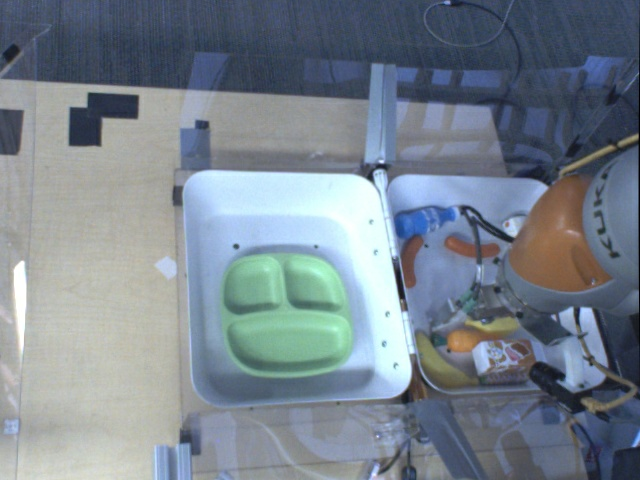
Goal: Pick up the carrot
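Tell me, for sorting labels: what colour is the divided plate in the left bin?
Light green plate, seen in the camera view.

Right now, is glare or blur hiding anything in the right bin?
Camera view: slightly soft overall; reflections on the clear panels streak the bench edges, not the right bin. The arm covers the bin's right side, and the hand sits dark among cluttered items.

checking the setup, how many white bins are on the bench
2. The left shallow white plastic bin holds a green three-compartment plate. The right shallow white plastic bin sits beside it, holding small items, partly covered by the grey and orange arm.
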`<state>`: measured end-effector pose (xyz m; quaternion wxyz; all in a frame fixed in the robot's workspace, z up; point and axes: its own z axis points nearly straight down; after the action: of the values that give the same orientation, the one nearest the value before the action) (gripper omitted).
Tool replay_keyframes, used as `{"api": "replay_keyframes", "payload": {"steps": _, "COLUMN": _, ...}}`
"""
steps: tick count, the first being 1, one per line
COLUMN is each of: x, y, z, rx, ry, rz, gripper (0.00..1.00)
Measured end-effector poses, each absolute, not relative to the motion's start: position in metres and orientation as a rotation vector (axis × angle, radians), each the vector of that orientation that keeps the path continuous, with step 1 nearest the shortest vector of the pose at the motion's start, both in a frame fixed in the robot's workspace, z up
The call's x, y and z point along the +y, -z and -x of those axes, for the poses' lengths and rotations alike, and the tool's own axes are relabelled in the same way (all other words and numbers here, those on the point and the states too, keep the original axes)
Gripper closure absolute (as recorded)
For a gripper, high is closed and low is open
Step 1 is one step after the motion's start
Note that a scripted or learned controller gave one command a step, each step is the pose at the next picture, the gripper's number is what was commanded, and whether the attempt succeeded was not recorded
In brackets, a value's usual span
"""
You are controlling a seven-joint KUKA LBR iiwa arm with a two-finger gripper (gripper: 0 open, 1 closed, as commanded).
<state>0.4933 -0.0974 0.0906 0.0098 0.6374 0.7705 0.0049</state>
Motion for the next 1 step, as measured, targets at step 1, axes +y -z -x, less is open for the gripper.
{"api": "replay_keyframes", "payload": {"steps": 1, "x": -0.1034, "y": -0.0907, "z": -0.4935, "rx": 2.631, "ry": -0.016, "rz": -1.682, "gripper": 0.0}}
